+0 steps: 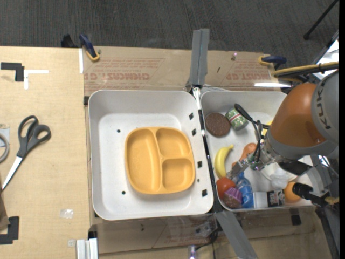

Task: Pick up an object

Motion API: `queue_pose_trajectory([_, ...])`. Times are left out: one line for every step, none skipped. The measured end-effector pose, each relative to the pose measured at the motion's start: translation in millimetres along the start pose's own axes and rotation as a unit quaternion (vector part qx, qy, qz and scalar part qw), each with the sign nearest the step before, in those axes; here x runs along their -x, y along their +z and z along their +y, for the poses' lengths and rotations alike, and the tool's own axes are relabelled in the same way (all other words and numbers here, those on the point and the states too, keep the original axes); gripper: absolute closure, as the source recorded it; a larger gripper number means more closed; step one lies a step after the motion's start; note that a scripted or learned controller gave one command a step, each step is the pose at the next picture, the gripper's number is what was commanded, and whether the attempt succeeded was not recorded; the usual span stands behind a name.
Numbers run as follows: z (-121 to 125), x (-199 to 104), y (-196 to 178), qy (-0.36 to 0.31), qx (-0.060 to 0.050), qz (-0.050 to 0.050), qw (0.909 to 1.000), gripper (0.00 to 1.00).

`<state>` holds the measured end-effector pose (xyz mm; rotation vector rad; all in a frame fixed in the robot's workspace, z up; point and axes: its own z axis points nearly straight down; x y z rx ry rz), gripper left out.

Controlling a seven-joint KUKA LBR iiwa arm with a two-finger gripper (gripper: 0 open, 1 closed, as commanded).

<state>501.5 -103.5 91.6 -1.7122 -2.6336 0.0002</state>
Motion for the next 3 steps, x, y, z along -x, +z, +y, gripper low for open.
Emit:
queue_pose_trajectory([1, 1, -9, 0.001, 0.001, 0.0, 1.0, 1.0])
queue_pose_trajectory([85, -63, -121, 0.012, -0.001, -0.001, 0.9999, 1.0])
queue_pose_trajectory([54, -31, -219, 0.114, -0.001, -0.001, 0.9935, 1.0])
